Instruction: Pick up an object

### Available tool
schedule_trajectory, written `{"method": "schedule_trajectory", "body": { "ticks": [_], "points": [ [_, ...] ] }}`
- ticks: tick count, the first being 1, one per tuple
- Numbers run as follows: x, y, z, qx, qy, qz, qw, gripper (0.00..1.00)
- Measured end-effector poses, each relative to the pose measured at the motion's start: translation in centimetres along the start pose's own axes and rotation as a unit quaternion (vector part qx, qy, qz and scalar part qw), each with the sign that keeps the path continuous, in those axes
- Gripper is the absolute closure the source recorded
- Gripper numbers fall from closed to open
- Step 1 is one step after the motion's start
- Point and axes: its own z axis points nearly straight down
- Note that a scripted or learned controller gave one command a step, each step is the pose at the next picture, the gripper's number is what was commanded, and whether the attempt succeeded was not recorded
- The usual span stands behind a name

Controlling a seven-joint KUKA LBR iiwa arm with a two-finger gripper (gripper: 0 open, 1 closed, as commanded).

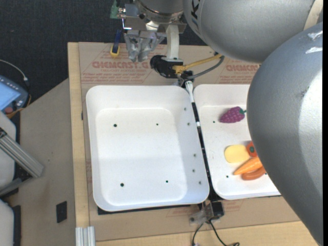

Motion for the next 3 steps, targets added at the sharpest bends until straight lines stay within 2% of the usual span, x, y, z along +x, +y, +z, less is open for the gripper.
{"method": "schedule_trajectory", "body": {
  "ticks": [1, 2, 3],
  "points": [
    [0.0, -0.2, -3.6, -0.005, 0.002, -0.001, 1.0, 1.0],
    [0.0, -0.7, 3.7, 0.003, -0.001, 0.0, 1.0, 1.0],
    [0.1, -0.6, 2.1, -0.003, 0.002, 0.0, 1.0, 1.0]
  ]
}}
